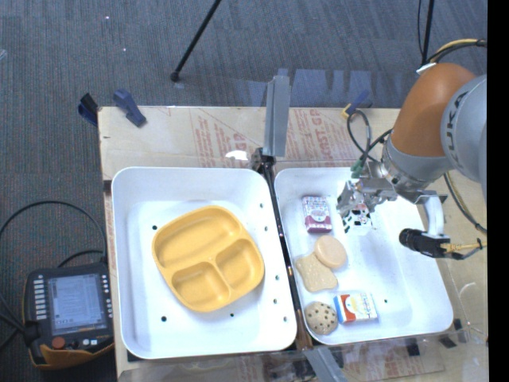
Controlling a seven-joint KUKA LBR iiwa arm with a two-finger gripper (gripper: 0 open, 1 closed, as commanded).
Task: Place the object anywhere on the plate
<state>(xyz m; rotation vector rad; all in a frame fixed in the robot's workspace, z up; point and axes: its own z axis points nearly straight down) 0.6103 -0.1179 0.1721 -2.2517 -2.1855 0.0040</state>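
No object delivered: yellow plate [208, 257] lies bare, well left of the jaws [358, 211]; jaw state indeterminable; pick and transfer remain.

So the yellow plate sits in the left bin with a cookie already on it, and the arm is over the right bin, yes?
Not quite. The camera view shows the yellow plate in the left bin with nothing on it; the cookie lies in the right bin, where the arm's tool is.

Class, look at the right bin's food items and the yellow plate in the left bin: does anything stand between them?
Yes. The bins' raised rims meet in a divider between the items, such as the round cookie, and the yellow plate. The plate's compartments hold nothing.
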